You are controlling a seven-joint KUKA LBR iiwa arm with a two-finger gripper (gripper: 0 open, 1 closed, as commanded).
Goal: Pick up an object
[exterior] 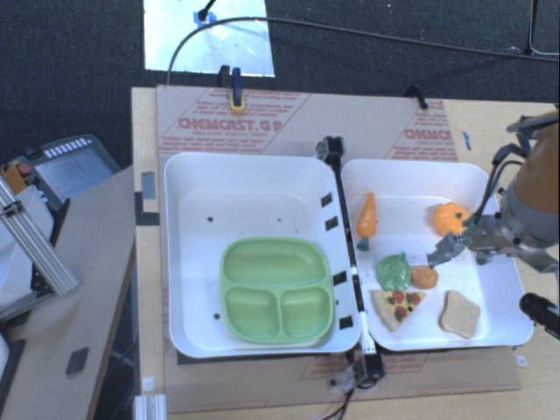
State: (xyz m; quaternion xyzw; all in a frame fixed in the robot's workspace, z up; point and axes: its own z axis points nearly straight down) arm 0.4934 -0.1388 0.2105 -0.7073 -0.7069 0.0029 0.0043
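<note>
The arm (525, 208) comes in from the right over the right bin (472, 178), and its gripper (444, 250) sits low, its dark tip pointing left toward a small orange-brown piece of toy food (424, 277) that lies just beside and below it. Whether the tip touches that piece cannot be told, and nothing is seen held. The piece is rounded, smooth and dull orange, and it rests against the right side of a crumpled green lettuce leaf (394, 271) near the middle of the bin. Below the leaf lies a pizza slice (398, 305) with a pale crust and red and dark toppings, its point aimed down and left. To its right is a tan slice of bread (460, 314) near the bin's front right corner. A carrot (367, 216) stands lengthwise near the bin's left wall, narrow end up. A bright orange fruit (450, 217) lies just above the gripper, partly behind the arm. In the left bin (188, 234) rests a green three-section plate (276, 289), toward the front.
</note>
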